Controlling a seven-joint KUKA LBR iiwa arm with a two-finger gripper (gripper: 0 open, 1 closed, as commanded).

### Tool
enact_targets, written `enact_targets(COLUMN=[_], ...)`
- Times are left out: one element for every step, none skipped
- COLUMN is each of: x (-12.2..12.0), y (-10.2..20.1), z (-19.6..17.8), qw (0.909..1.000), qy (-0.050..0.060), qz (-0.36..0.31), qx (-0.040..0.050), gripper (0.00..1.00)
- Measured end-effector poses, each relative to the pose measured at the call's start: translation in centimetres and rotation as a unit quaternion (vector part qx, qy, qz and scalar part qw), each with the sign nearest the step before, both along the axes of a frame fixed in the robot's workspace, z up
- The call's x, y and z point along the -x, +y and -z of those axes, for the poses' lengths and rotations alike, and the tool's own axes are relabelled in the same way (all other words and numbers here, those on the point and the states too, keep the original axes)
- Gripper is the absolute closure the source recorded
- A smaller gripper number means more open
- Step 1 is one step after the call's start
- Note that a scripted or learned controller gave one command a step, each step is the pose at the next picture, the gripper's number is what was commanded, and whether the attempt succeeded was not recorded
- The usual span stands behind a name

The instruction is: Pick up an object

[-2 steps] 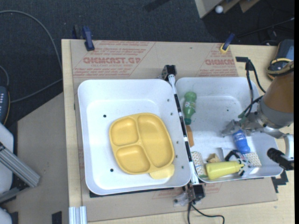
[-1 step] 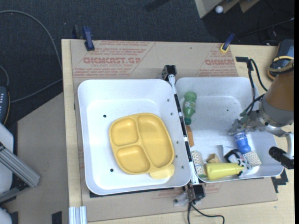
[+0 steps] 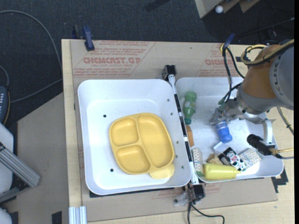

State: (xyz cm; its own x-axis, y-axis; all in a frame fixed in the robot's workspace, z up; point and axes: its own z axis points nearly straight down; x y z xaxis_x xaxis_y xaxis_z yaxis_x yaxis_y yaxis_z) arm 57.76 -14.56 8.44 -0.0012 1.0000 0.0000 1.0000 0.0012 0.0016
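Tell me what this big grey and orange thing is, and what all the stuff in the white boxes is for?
That is a robot arm. One camera looks down from above, and the arm reaches in from the right. Its hand hangs over the right bin, just above a small blue object; I cannot tell if it grips anything. That bin also has a green bottle, a yellow bottle and a black and white patterned object. The left bin has a yellow divided tray. The robot practises picking things up.

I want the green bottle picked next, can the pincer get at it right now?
Probably yes. The green bottle lies alone at the right bin's left wall with nothing on top, and the pincer is close by.
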Motion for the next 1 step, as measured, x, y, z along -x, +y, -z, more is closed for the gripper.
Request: enact_targets(x=[-0.12], y=[8.83], z=[-10.08], qw=[1.0000], qy=[0.000], qz=[0.000], qx=[-0.0006], gripper=[1.00])
